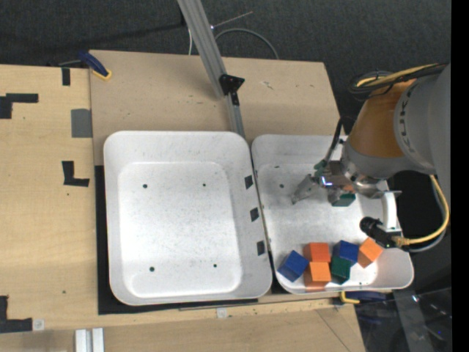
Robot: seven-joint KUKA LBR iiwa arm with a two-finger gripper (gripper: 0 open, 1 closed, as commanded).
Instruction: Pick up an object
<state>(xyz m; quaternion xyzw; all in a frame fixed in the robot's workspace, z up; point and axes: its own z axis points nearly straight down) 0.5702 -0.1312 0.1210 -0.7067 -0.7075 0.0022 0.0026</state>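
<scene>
Two white bins side by side – left bin (179,215), right bin (289,160). Grey arm (410,130) reaching over the right bin. Gripper (302,193) low there, fingers apart, clamped on nothing. Blocks clustered at that bin's near edge – blue (293,265), orange (318,252), green (340,270).

No text, label, brand, number or sign could be read anywhere in the frame; the black marks on the bench (44,218) at the left formed no legible characters.

Grey arm (429,116), orange band, yellow cable (432,226)
</scene>
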